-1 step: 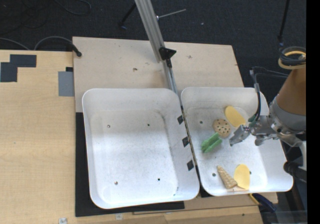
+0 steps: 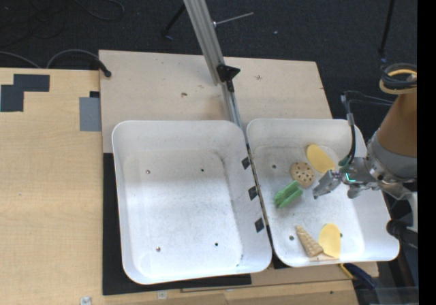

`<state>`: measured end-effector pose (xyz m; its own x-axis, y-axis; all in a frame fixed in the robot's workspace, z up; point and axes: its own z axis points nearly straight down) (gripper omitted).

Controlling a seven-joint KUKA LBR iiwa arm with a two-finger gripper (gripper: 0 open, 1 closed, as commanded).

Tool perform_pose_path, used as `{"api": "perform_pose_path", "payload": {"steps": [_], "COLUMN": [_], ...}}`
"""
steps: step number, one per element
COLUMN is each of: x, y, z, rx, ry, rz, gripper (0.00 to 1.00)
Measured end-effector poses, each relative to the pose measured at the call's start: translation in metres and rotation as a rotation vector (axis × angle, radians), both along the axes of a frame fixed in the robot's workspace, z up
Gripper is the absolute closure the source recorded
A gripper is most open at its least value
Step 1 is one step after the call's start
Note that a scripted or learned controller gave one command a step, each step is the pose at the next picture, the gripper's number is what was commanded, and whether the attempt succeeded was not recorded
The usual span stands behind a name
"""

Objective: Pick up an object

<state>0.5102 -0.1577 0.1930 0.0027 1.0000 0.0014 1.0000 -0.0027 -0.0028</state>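
Green pepper (image 2: 288, 195), lying in the right bin (image 2: 371, 249) beside a cookie (image 2: 302, 173), looks light, stiff and smooth, best pinched across its middle by the gripper (image 2: 327, 185), whose opening I cannot tell.

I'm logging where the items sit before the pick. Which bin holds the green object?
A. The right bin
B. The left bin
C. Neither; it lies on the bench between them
A: the green object lies inside the right bin, near its left wall, beside the round cracker-like piece; the left bin is apart from it.
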Motion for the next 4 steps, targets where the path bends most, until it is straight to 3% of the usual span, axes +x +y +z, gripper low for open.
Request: {"api": "perform_pose_path", "payload": {"steps": [1, 2, 3, 4], "x": [0.001, 0.002, 0.001, 0.004], "y": [0.011, 0.011, 0.010, 0.013], "z": [-0.057, -0.102, -0.091, -0.029], "rx": [0.002, -0.001, 0.001, -0.002], "ry": [0.006, -0.002, -0.001, -0.006], "rz": [0.001, 0.000, -0.005, 0.004], "gripper": [0.00, 0.00, 1.00, 1.00]}}
